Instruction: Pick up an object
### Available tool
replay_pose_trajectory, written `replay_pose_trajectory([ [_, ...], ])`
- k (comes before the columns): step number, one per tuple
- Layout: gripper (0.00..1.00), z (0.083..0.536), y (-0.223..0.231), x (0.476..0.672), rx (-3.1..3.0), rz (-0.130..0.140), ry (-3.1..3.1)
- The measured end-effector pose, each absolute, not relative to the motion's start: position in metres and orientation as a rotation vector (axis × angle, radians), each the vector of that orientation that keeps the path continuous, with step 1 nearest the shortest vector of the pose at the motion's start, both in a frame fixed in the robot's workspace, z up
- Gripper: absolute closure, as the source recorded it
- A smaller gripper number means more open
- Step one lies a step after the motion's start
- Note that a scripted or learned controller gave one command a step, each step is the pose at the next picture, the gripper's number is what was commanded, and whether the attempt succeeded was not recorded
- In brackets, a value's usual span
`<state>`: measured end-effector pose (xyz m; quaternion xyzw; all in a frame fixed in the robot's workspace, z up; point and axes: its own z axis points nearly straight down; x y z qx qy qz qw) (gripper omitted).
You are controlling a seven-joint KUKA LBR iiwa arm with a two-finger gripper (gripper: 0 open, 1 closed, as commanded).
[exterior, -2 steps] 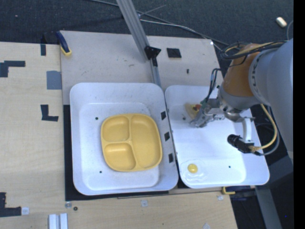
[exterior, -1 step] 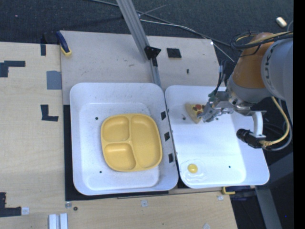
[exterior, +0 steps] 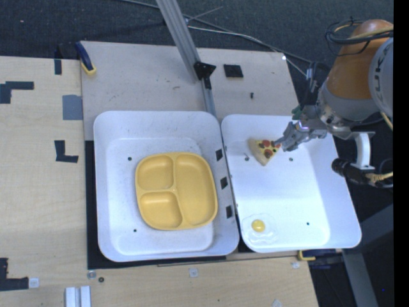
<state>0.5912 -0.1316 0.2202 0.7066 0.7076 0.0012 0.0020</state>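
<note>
The gripper [exterior: 285, 143] hangs low over the far part of the right bin [exterior: 332, 197], its tip right at the edge of the pizza slice [exterior: 263, 150], a small toy wedge with red and yellow toppings that lies on the bin floor just to the gripper's left. Whether the tip touches the slice or sits a hair beside it cannot be made out, and whether the claw is spread or pressed together cannot be told at this size and angle either; nothing can be seen pinched in it. Behind the gripper, toward the right, rise the grey wrist and the orange band of the arm [exterior: 358, 62]. Nearer the camera than the gripper, and a little to its left, a toy fried egg [exterior: 259, 228] lies in the front corner of the same bin, well apart from the slice. Farther to the left, across the wall between the bins, a yellow divided plate [exterior: 176, 190] rests in the left bin [exterior: 112, 171]. The likely trouble, as I judge it, is that the slice is thin and flat: a claw meeting it from the side may nudge it along the smooth floor instead of closing around it, or catch only a corner and let it drop on the lift.
</note>
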Motion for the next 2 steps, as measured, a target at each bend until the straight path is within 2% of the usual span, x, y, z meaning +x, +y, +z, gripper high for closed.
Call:
replay_pose_trajectory([
  [1,1.0,0.243,-0.131,0.592,2.219,0.001,2.222],
  [2,1.0,0.246,-0.083,0.592,2.216,0.0,2.229],
])
